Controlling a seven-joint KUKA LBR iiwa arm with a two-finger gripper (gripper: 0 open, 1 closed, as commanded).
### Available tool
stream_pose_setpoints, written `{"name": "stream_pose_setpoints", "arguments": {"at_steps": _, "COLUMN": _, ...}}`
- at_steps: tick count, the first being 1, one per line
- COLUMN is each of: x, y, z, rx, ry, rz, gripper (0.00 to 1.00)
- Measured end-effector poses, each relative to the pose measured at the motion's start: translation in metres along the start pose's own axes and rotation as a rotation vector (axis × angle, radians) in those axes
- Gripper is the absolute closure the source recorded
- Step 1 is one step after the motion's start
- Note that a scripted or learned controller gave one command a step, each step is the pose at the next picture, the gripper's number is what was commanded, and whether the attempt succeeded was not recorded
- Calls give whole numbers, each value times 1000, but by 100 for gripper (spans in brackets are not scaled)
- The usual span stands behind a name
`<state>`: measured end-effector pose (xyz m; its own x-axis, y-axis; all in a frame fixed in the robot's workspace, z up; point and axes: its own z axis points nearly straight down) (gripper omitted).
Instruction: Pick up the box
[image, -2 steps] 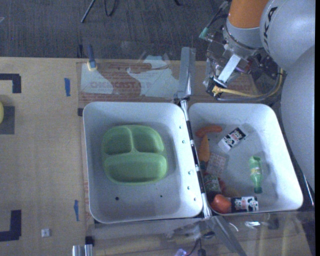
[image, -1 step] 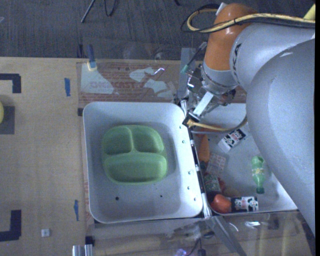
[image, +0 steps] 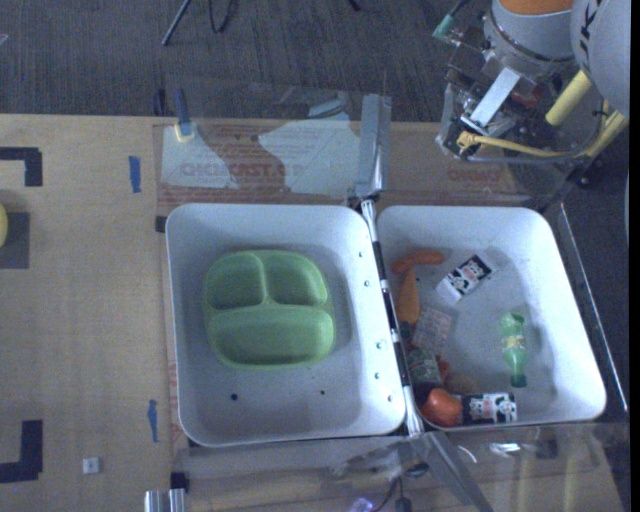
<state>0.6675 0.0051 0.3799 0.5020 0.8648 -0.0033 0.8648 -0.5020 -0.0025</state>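
Gripper (image: 478, 128) up above the right bin (image: 570, 270), box not yet taken

Your box (image: 467, 276) lies flat near that bin's back wall, beside 1 carrot (image: 409, 290). It looks light, stiff, smooth carton: pinch its 2 long sides. You cannot tell how the claw stands.

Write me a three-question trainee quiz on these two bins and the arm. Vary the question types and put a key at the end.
1. True or false: the green tray lies in the right bin.
2. Which item lies nearest the green bottle? A) green tray B) black-and-white box C) blue tape
3. Fill in: the gripper hangs above the ___ edge of the right bin.

Key
1. False; it lies in the left bin.
2. B
3. far
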Motion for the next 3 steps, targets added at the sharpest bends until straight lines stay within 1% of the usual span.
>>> {"name": "stream_pose_setpoints", "arguments": {"at_steps": 1, "x": 21, "y": -13, "z": 169, "rx": 3, "ry": -1, "rz": 141, "gripper": 100}}
{"name": "stream_pose_setpoints", "arguments": {"at_steps": 2, "x": -57, "y": -72, "z": 198, "rx": 4, "ry": 1, "rz": -124, "gripper": 100}}
{"name": "stream_pose_setpoints", "arguments": {"at_steps": 3, "x": -130, "y": -43, "z": 289, "rx": 1, "ry": 3, "rz": -129, "gripper": 100}}
